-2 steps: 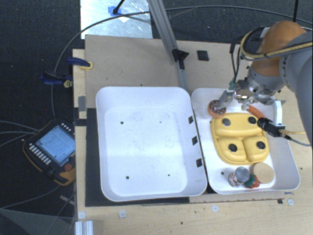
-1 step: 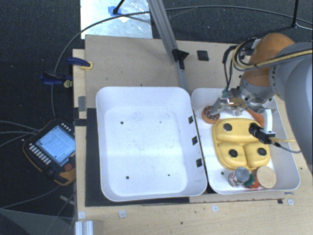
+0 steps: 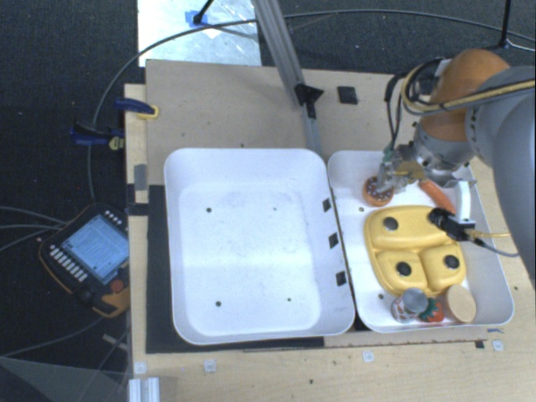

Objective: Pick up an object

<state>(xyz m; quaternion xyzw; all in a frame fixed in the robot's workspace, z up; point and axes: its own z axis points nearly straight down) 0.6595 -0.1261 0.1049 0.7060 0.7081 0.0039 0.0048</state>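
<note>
**Orange-brown disc under the tool, nothing lifted yet**

Grey metal at the end of the arm, the tool hangs low over the far left corner of the right bin. From this slant we cannot tell whether it is wide or narrow, and we see nothing held in it. So we judge the pick not yet done: closing on a thing and lifting it are both left.

Just below the tool, touching it or nearly so, lies a small round orange-brown disc on the bin floor. We take this for the likely target. Whether the tool already meets it we cannot say.

Just beside it, toward the near side, sits a large yellow moulded piece with dark holes. An orange carrot-like stick lies to the right of the tool. At the near edge we see a small grey and red thing and a beige disc.

The left bin lies well apart from the tool on the bench.
</note>
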